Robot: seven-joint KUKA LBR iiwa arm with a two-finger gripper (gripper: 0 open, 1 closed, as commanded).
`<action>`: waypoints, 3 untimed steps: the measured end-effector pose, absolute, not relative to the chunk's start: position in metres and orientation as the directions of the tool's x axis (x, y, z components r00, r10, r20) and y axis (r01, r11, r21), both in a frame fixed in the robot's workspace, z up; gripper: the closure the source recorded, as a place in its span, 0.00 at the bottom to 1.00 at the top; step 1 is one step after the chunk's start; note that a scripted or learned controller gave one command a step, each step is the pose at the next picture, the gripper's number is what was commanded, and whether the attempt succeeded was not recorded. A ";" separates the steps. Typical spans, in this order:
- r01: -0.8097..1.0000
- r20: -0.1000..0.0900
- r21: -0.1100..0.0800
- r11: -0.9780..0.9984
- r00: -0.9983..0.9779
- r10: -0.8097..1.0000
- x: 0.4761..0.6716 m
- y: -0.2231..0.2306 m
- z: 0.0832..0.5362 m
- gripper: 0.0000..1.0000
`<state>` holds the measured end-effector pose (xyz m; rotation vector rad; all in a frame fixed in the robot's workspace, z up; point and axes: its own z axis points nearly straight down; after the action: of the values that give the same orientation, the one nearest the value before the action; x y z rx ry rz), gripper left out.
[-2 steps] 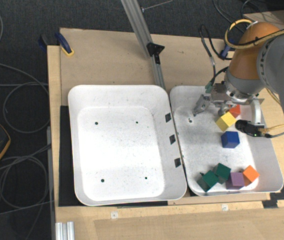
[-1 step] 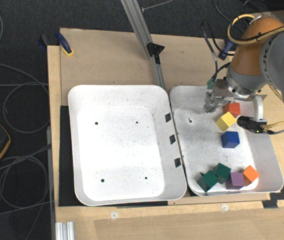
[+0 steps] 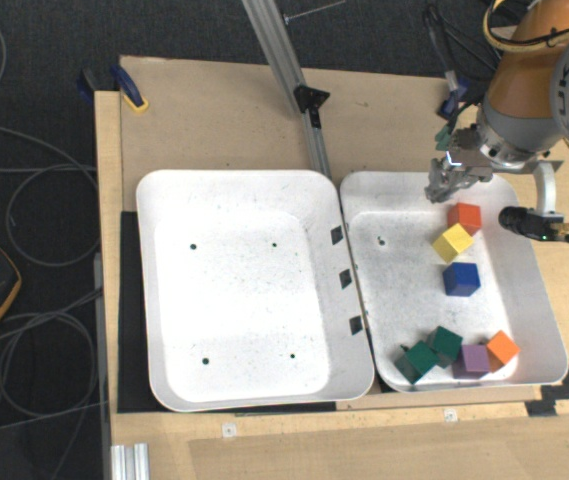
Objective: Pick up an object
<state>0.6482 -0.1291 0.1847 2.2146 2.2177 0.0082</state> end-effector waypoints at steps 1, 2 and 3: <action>1.000 -0.001 0.008 0.001 -0.001 1.000 0.651 -0.135 0.232 1.00; 1.000 0.000 0.004 0.002 -0.002 1.000 0.652 -0.135 0.254 1.00; 1.000 0.002 -0.002 0.004 -0.004 1.000 0.624 -0.089 0.246 1.00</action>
<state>0.6245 -0.0893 0.2463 2.2188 2.2281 -0.0004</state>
